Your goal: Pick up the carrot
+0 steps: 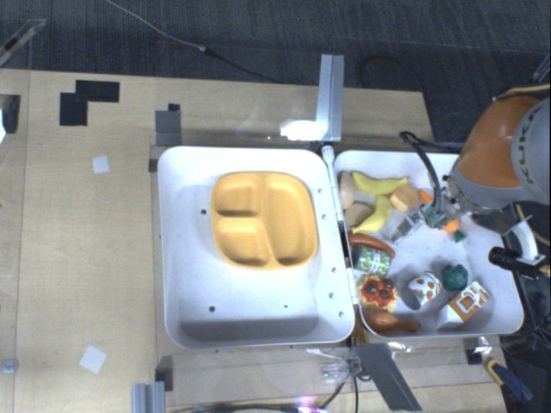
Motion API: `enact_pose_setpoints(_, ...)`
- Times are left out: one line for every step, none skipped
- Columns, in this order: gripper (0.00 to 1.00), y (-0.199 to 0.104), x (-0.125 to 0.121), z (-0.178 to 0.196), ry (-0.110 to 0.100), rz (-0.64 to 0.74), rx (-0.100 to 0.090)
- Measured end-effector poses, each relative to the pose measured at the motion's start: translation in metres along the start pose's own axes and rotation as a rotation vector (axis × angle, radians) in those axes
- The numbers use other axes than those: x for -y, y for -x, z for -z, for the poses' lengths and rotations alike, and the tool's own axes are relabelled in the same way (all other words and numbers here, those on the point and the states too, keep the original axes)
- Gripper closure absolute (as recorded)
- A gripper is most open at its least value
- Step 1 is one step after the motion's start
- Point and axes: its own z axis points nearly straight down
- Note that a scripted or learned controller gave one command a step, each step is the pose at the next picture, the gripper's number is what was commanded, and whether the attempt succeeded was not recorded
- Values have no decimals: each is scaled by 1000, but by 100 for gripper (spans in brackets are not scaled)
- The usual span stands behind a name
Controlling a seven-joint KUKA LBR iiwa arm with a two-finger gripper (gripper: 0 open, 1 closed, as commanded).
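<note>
Broadly, 2 white bins sit side by side on the bench. The left bin (185, 256) carries a yellow divided tray (261, 218) with 3 compartments, set toward its far side. The right bin (499, 317) is crowded: a banana (375, 182) and a tan bread-like piece (403, 198) at the far left, a red-rimmed can (372, 253) and a red and yellow toy (377, 292) along the left wall, a brown piece (392, 320) at the near edge, then a white cup (422, 289), a dark green ball (455, 276) and an orange and white box (469, 300). The arm (504, 153) reaches in from the right, its gripper (433, 217) low in the far part of this bin. The small carrot (451, 224) lies right at the gripper tip; I cannot tell whether the pincer is wide, narrow or grasping it.
</note>
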Motion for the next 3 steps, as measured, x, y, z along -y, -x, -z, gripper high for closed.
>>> enact_pose_setpoints(0, 11, -12, -1, 0, -9, -1)
enact_pose_setpoints(0, 25, 14, 0, 2, 17, -4)
enact_pose_setpoints(0, 21, 35, 1, 8, 29, -8)
